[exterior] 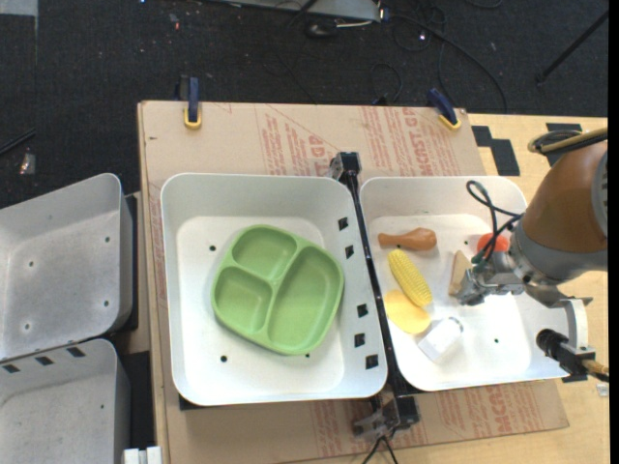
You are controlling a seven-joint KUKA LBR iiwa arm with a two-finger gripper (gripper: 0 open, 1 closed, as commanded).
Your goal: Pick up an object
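The desk (261, 133) is lying under a sheet of brown cardboard, and two clamps, one at the far left (192, 101) and one at the far right (444, 106), are holding this sheet down. Around the desk the floor (87, 37) is looking dark, and black cables (455, 17) are running across it. At the left side, some white metal panels (58, 249) are standing apart from the desk.

Two white bins are sitting side by side on the cardboard. The left bin (189, 211) is carrying a green plate with three compartments (278, 288). The right bin (416, 189) is carrying several small things: a brown drumstick-shaped toy (407, 240) at the far part, a yellow corn cob (409, 276) just beside the dividing wall, a flat yellow piece (406, 314) touching the near end of the corn, a small white cup-like thing (441, 339) lying near it, and a pale tan stick-like thing (457, 271) just left of the pincer.

The arm (571, 211) is reaching in from the right, and its pincer (476, 288) is hanging low over the right bin, close to the tan thing. It is not possible to tell how the pincer is standing, because the wrist is covering it.

Red printed writing (290, 148) is showing on the cardboard, but it is upside down and not readable with certainty.
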